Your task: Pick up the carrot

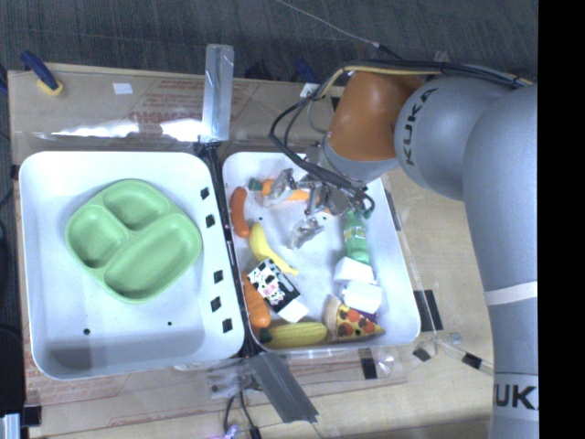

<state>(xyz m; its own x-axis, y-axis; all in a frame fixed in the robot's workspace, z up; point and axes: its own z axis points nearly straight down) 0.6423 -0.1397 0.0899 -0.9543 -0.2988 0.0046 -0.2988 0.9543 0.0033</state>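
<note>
The carrot [270, 188] is a small orange piece with a green end. It lies near the far left of the right bin [395, 245]. My gripper [300, 205] hangs low over the bin just right of the carrot, and its metal parts cover part of the carrot. A further bit of orange [300, 195] shows right at the gripper. Whether the carrot is held is unclear. The grey arm with its orange band [366, 122] reaches in from the right.
The right bin also holds two reddish sausages [239, 210] [257, 307], a banana [266, 245], a cow-print carton [271, 284], a green bottle [356, 237], white blocks [358, 283], a corn cob [294, 335] and a pizza slice [352, 321]. A green divided plate [133, 238] lies in the left bin [55, 337].
</note>
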